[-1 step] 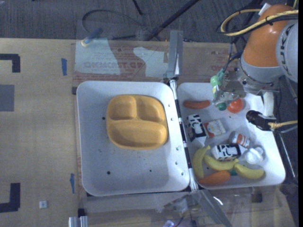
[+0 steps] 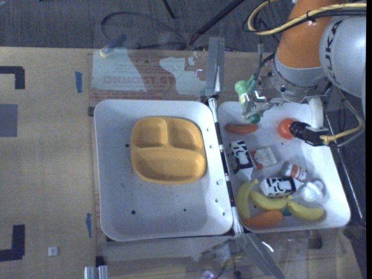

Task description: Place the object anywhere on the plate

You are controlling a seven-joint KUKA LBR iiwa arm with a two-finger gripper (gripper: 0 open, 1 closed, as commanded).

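**Arm over the right bin, plate waiting bare in the left**

The gripper [image 2: 251, 100] hangs above the back left corner of the right bin [image 2: 340, 205], just past the divider between the two bins. Its green-tipped fingers [image 2: 242, 88] are in view, but from this slant I cannot tell whether they stand apart or together, and nothing shows plainly between them. Right under it lies a red sausage [image 2: 240, 128], so that looks to me like the thing it is lined up on; I would not swear to it.

The yellow plate [image 2: 168, 149] sits in the back half of the left bin [image 2: 110, 208], flat, three compartments, none holding anything. It sits near the divider, which I take as handy: a short carry across.

The right bin is crowded. Behind the sausage side, an orange ball-like thing [image 2: 285, 128] rests near the arm's black fitting. Mid-bin lie a black-and-white carton [image 2: 240, 155] and a small packet [image 2: 265, 156], touching or nearly so. Toward the front, bananas [image 2: 273, 201], a carrot [image 2: 261, 218], a small bottle [image 2: 294, 171], another black-and-white carton [image 2: 278, 186] and a white cup [image 2: 312, 191] are heaped together, too tangled for an easy pick
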